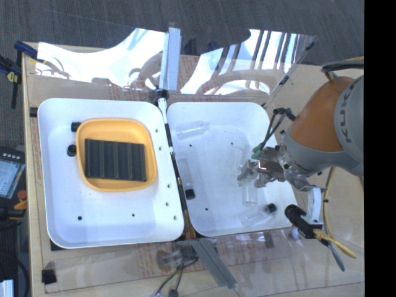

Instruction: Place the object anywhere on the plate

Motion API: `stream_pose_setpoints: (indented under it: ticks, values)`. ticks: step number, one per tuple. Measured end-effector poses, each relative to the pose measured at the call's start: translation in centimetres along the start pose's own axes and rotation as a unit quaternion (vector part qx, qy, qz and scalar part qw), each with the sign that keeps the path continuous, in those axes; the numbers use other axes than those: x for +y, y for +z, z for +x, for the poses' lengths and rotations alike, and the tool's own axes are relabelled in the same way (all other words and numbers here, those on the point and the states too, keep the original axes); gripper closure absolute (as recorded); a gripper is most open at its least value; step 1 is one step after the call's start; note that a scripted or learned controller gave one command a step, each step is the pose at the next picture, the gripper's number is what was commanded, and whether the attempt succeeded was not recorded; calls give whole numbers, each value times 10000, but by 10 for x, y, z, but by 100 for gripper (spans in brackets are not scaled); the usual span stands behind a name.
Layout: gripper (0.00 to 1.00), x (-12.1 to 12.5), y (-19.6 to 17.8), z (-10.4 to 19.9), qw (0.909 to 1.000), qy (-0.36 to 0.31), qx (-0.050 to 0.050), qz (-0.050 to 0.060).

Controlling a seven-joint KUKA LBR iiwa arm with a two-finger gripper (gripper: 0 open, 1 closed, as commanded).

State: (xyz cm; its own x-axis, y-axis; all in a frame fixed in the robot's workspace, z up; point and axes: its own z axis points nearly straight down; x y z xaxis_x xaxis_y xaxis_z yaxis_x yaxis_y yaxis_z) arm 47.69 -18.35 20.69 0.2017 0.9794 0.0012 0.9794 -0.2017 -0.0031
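A clear plastic object [250, 193], apparently a small transparent bottle, is seen standing or leaning in the right bin [210, 141], just below the gripper [255, 173]. It is hard to tell from the white floor beneath it; a second clear piece with a dark cap [260, 212] lies nearer the bin's front wall, and a third transparent form [192, 130] rests near the back left corner. Which of these is the intended object cannot be told.

The gripper is lowered over the first clear object, but whether the jaws are wide, narrow or closed on anything cannot be told, since metal and clear plastic blur together there. Nothing is judged to be lifted yet.

The plate [116, 155], in the left bin [55, 197], is a rounded-square yellow dish with a raised rim and a dark ribbed centre panel. Nothing is seen resting on it, so the task is judged barely begun: grasp, carry across the divider and release are all left.

The bins are smooth, glossy white, with rounded corners.
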Motion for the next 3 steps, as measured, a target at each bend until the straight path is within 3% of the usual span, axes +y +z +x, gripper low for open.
stream_pose_setpoints:
  ticks: [1,2,3]
  values:
    - [0,0,0,0,10000,0,0,0]
    - [0,-5,11,24,9854,-1705,1,3]
    - [0,-13,7,66,9879,-1552,2,19]
